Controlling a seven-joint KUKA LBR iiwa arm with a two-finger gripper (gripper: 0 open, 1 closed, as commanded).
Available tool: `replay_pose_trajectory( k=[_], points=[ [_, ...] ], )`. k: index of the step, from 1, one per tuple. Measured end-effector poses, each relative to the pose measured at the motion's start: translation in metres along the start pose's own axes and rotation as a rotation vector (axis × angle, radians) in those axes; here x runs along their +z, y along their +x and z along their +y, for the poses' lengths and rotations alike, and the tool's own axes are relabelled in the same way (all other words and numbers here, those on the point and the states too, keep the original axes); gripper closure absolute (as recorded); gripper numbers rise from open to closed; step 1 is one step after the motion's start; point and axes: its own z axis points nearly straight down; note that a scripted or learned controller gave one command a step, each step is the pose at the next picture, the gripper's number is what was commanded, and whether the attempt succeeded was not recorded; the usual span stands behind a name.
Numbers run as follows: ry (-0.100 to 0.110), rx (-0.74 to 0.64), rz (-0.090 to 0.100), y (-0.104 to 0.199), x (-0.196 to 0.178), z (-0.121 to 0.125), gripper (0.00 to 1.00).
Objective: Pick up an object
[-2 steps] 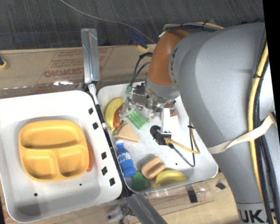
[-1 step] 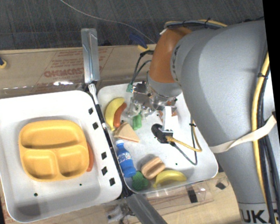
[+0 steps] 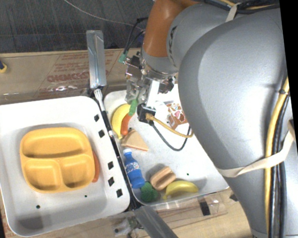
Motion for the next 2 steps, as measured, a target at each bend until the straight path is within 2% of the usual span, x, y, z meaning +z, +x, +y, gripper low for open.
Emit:
replay_pose_trajectory(
  k=[1,2],
  points=[
    [0.006,-0.061,-0.004,-0.059,-0.008,0.018,1.0],
    [0.003,-0.153,-0.001,-0.006,-0.017,0.003,1.0]
  ],
)
